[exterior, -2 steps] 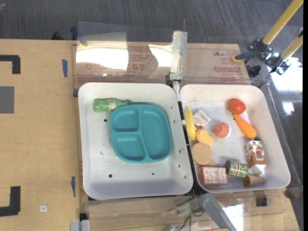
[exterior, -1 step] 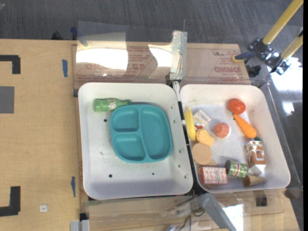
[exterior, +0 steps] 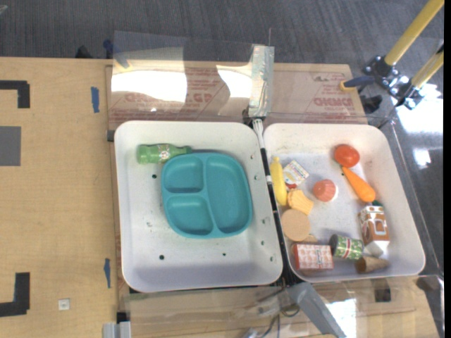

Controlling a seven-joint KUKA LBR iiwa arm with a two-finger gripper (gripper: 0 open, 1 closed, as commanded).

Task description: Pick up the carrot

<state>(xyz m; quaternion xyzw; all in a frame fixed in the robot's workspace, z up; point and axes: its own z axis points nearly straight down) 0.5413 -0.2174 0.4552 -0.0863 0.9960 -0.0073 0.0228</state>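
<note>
The carrot (exterior: 359, 184) is a short orange cone lying in the right bin (exterior: 402, 189), near its right wall. Its thick end points up-left and its tip points down-right. A red tomato (exterior: 346, 154) sits right next to the thick end, and a small carton (exterior: 373, 225) lies just below the tip. The carrot rests flat on the bin floor with nothing on top of it.
The right bin also holds a yellow banana (exterior: 277, 180), a small orange ball (exterior: 324, 189), round biscuits (exterior: 295, 224), a red can (exterior: 312, 256), a green can (exterior: 347, 246) and a cone (exterior: 371, 263). The left bin (exterior: 134, 210) holds a teal divided plate (exterior: 206, 193) and a green bottle (exterior: 162, 152).
</note>
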